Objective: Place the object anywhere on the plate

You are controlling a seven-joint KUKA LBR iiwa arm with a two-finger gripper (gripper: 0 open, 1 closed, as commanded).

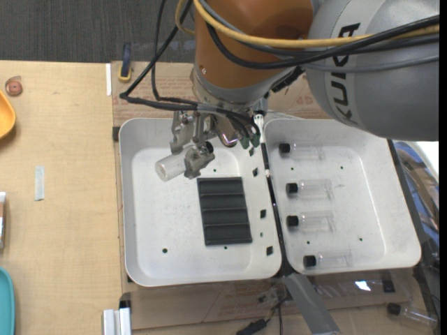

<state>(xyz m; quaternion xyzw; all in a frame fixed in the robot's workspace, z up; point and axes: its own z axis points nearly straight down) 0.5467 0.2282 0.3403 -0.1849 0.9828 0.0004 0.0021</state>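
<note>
Taking the black ribbed plate (pixel 225 211) in the left bin (pixel 140 257) as the landmark: it lies flat near the bin's middle, its long axis running near-to-far. Just beyond its far-left corner, the gripper (pixel 190 160) hangs over the bin floor with a clear vial (pixel 170 167) clamped between its fingers. The vial lies roughly level, its long axis crosswise to the plate's, with its free end pointing left, away from the plate. So the plate sits just nearer and to the right of the held vial; a short shift that way should put it over the ribs. Farther right of the plate, four capped vials (pixel 307 187) rest in the right bin (pixel 391 250).
</note>
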